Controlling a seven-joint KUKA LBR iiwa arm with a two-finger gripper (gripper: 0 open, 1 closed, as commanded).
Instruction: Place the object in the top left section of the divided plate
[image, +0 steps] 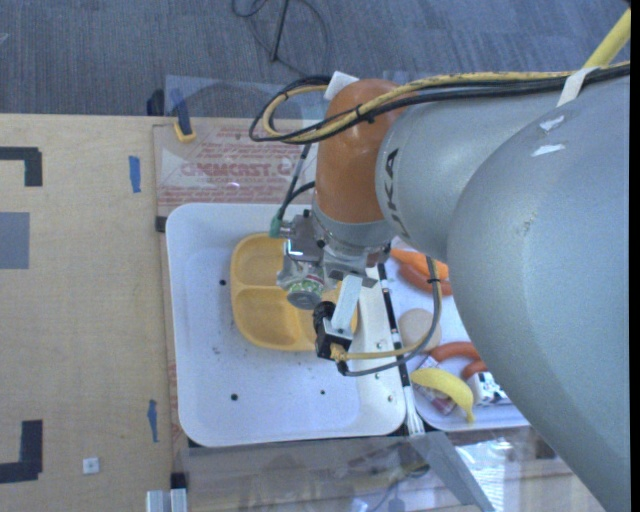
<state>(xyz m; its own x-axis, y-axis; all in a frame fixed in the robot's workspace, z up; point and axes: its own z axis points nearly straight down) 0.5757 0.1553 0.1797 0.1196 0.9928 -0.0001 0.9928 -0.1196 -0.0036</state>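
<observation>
A yellow divided plate (258, 312) lies in the upper middle of the left white bin (260, 400). Its raised ridges part an upper section from a lower one, and its right side is hidden under the arm. My gripper (303, 287) hangs over the plate's right part, below the orange wrist band (350, 150). The wrist and its cables cover the gripper from above, and I see no object in it.
The right bin (432, 412) holds an orange carrot (420, 270), a beige round piece (415, 325), a red piece (455, 352), a yellow banana (447, 388) and a small black-and-white item (487, 388). The big grey arm covers most of the right side. Small dark specks dot the left bin's floor.
</observation>
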